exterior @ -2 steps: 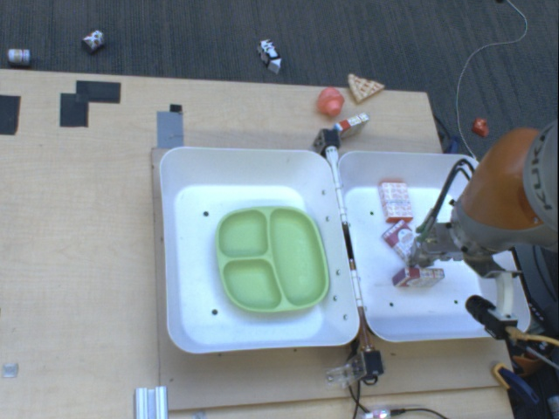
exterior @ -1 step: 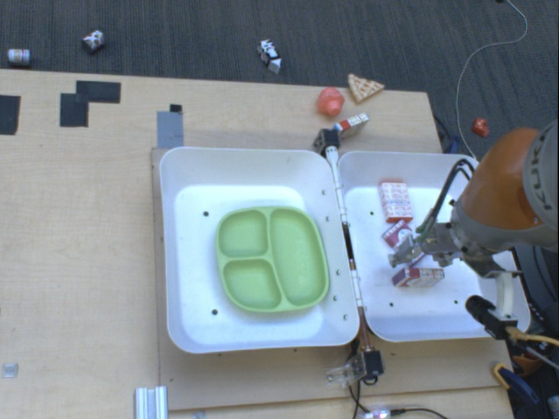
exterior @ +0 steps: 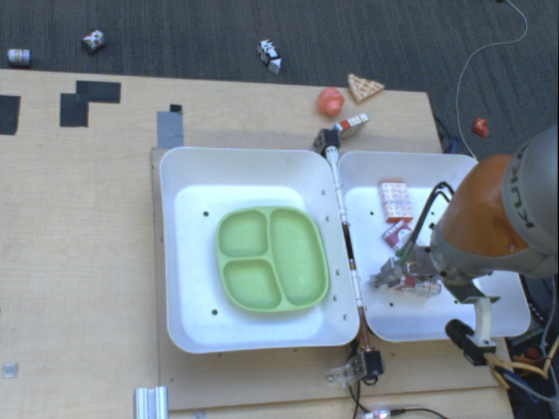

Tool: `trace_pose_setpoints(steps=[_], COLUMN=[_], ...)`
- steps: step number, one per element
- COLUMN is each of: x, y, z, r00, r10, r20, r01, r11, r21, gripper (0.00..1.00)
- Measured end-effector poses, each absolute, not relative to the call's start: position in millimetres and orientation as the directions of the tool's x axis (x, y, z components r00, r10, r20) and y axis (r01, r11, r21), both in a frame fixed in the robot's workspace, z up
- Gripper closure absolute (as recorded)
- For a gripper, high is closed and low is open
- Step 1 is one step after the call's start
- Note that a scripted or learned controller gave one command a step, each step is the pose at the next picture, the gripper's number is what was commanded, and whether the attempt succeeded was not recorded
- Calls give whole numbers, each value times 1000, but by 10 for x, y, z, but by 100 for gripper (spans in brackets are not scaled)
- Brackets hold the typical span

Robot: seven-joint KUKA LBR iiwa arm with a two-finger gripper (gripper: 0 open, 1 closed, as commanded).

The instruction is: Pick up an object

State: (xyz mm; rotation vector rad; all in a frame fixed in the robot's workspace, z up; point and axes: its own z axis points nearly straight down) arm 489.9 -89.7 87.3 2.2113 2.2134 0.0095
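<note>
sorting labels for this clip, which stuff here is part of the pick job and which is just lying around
Job:
- end effector, low in the right bin
- red and white packet
- small red item

Lying about:
- green divided plate in the left bin
- red ball
- pizza-slice toy

Two bins sit side by side on the surface [exterior: 79, 234]. The left bin [exterior: 188, 260] holds a divided plate [exterior: 272, 258]. In the right bin [exterior: 367, 234], a packet [exterior: 395, 199] lies toward the back, and the hand [exterior: 403, 275] is low in front of it. Behind the bins lie a ball [exterior: 330, 101] and a wedge [exterior: 364, 87].
</note>
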Motion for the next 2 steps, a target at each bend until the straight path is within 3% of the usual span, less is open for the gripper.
trace_pose_setpoints(steps=[1, 2], x=[4921, 4920], y=[-890, -889], z=[987, 986], r00=[-3, -3], r10=[1000, 1000], r20=[-5, -4], r01=[1000, 1000], r11=[3, 3], r21=[19, 19], gripper=[100, 0])
